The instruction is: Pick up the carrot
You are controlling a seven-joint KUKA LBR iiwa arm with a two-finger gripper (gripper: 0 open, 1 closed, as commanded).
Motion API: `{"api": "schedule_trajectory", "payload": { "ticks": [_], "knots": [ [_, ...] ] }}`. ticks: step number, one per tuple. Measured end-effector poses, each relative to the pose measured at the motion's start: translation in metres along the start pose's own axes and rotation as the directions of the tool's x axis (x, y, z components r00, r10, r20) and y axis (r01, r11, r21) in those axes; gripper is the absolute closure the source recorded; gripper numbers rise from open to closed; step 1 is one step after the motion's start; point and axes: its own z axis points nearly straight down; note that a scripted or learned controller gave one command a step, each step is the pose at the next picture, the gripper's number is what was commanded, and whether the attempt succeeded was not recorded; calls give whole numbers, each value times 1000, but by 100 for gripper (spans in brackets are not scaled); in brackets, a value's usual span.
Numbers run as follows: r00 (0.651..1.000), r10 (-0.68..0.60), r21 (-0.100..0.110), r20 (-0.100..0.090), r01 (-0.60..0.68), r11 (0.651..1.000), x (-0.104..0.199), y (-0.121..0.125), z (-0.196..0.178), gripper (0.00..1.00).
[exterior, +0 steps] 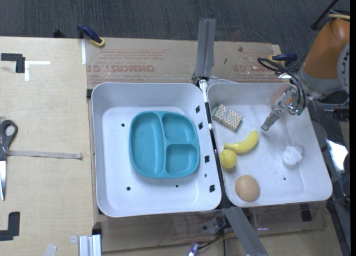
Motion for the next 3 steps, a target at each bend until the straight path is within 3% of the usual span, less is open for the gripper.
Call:
{"api": "schedule_trajectory", "payload": {
  "ticks": [3],
  "knots": [
    [1000, 0, 0, 2, 0, 1000, 0, 0, 0, 0]
  ]
}}
